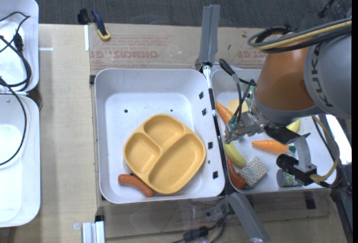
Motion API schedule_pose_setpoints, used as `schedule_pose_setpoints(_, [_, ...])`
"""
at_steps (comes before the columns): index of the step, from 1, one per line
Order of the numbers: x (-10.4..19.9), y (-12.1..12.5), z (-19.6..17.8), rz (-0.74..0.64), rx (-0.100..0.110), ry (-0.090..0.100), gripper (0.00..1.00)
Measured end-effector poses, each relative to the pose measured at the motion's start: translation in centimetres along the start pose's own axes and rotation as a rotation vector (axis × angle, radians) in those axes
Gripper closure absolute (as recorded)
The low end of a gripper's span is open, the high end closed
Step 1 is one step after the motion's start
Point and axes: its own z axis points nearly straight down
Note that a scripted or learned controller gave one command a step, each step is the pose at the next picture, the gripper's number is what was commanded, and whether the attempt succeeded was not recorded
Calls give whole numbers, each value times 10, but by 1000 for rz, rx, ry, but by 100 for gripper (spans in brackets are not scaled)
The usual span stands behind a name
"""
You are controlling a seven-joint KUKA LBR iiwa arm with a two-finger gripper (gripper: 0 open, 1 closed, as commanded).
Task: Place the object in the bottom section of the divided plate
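**Arm over right bin; plate in left bin holds nothing**

While the arm [296, 77] reaches in from the right of the frame, its gripper [238, 129] sits low over the left part of the right bin [327, 177], close to the divider between the two bins. Whether the gripper is apart or together cannot be told; the wrist body hides most of it, and nothing can be seen clamped in it.

Right bin contents: a carrot [270, 146] lies level just right of the gripper, another orange piece [222, 112] lies at the gripper's upper left by the bin wall, and a banana [234, 154] lies just below the gripper. A speckled sponge [254, 171] rests near the lower edge, with a red item [235, 176] partly under it to the left. A small green-labelled item [287, 179] lies at lower right, partly behind a black fitting. A yellow item [293, 125] shows beside the arm's orange band.

Left bin [106, 124]: the divided plate [164, 153], yellow-orange, sits at the centre, tilted in the frame, with two small sections toward the upper left and one large section toward the lower right. All three sections are bare. A sausage [135, 184] lies on the bin floor just beside the plate's lower left rim, outside it.
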Motion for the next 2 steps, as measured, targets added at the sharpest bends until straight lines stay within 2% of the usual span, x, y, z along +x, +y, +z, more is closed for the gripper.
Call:
schedule_pose_setpoints(1, [-40,42,-145,231,0,-2,100])
schedule_pose_setpoints(2, [53,25,-7,336,3,-1,100])
